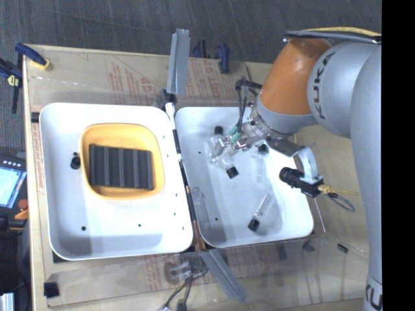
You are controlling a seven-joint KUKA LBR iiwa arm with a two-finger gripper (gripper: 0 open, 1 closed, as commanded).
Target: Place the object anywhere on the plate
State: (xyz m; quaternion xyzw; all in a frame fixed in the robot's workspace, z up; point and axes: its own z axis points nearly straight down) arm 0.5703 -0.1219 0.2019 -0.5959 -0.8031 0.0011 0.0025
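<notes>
A yellow plate [120, 135] lies in the left bin [104, 235]. A dark ridged rectangular object [121, 166] rests flat on it and covers most of its middle. My gripper [225, 151] hangs over the upper middle of the right bin [285, 229], well away from the plate. Its clear fingers [231, 171] with black tips stand apart, and nothing shows between them.
A small black knob [75, 162] sits in the left bin just left of the plate. In the right bin, a clear piece with a black end [256, 220] lies near the front. A black fitting [295, 177] sticks out by that bin's right rim. Clamps stand along the bench's back edge.
</notes>
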